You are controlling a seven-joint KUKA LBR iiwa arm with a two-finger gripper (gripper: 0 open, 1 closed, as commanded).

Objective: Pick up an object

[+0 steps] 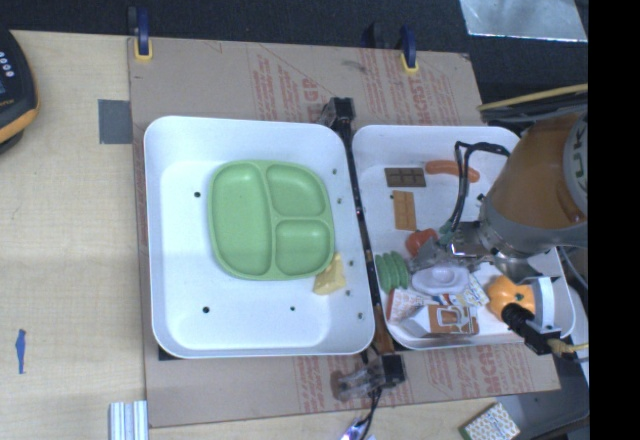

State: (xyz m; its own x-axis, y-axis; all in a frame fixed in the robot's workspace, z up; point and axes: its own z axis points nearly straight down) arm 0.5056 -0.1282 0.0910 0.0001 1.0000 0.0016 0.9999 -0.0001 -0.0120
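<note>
Landmark: the right bin [372, 228], one of two shallow white bins on a cardboard sheet [250, 88]; all places below are given relative to it.
Arm: grey, with an orange band [535, 178], reaching over the right bin's right half.
Gripper [440, 253]: low over the middle of the right bin; its state cannot be read from this slanted view.
Round clear lid [438, 280]: just below the gripper, near the bin's middle; whether the two touch cannot be told.
Green ridged object [391, 271]: near the bin's left wall, just left of the gripper.
Red piece [419, 240]: beside the gripper's left edge.
Brown block [403, 209]: above the gripper, in the bin's upper left part.
Dark striped block [404, 177]: above the brown block.
Orange sausage-shaped item [447, 169]: near the bin's top wall.
Printed packet [440, 313]: along the bin's bottom wall.
Orange ball-like object [508, 294]: lower right part of the bin.
Left bin [170, 228]: adjoining the right bin's left wall, holding a green divided plate [270, 218] and a yellow scrap [330, 276].
</note>
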